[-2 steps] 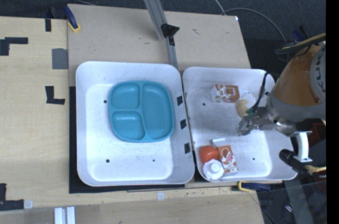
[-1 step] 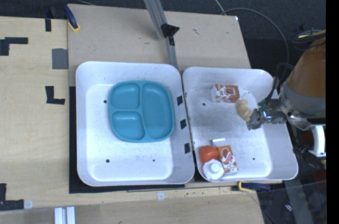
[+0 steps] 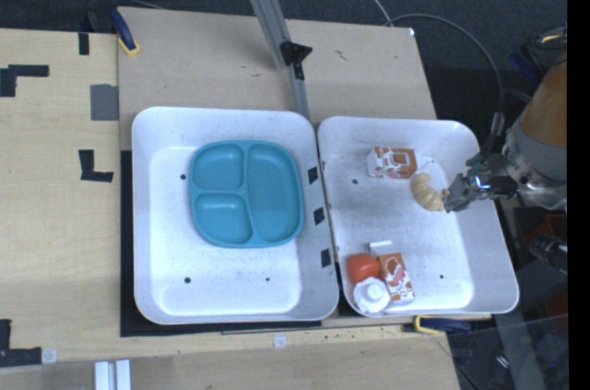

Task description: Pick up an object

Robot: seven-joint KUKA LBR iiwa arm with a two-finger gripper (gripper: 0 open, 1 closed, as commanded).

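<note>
We note the croissant (image 3: 427, 192) lying lengthwise toward the right bin's (image 3: 479, 282) near-right corner; gripper (image 3: 460, 195) touches its right end, finger state indeterminable.

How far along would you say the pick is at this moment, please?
Done: the gripper has reached into the right bin, beside the tan croissant-shaped toy. In hand: nothing visibly held. Left: grasping and lifting; the toy rests on the bin floor.

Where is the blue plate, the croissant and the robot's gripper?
Blue plate (image 3: 246, 194): camera view, on the ridge where its compartments meet.
Croissant (image 3: 426, 191): camera view, the middle of its tan body.
Gripper (image 3: 458, 195): camera view, the dark fingertip end beside the croissant.
</note>
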